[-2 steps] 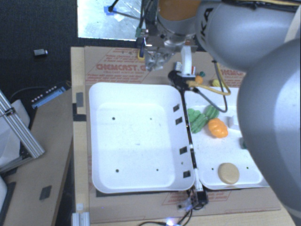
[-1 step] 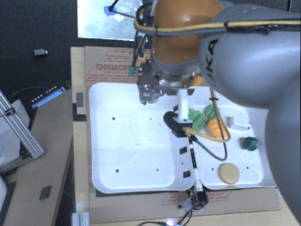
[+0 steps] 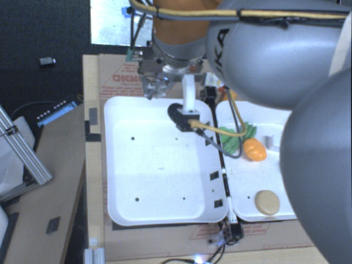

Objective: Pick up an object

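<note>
Hovering at the left bin's (image 3: 159, 213) far edge, the hand (image 3: 155, 86), its state unreadable, must next cross right toward the orange object (image 3: 254, 149).

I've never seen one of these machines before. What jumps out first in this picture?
The huge grey arm with its orange band fills the top and right, reaching in over the bench. Its gripper hangs at the far edge of the left white bin. In the right bin lie an orange ball-like object, a green item and a tan round piece.
</note>
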Action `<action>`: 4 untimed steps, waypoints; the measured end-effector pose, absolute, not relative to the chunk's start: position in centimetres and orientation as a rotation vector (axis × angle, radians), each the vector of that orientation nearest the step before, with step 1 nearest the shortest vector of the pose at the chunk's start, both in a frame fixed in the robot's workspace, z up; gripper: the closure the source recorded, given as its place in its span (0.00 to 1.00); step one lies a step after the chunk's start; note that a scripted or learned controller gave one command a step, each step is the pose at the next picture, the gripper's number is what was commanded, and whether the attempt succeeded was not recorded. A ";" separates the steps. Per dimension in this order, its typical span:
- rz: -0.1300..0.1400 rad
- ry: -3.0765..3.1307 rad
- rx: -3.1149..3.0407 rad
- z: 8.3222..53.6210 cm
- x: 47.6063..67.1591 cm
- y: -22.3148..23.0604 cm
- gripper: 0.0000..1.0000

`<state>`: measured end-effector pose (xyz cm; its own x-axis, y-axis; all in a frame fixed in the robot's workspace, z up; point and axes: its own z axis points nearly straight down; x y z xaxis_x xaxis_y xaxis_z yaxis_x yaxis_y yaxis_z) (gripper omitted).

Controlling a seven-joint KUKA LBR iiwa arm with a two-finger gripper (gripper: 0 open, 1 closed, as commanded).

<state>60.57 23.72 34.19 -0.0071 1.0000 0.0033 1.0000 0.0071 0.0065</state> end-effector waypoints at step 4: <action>-0.003 2.214 2.227 35.9 66.9 12.9 1.00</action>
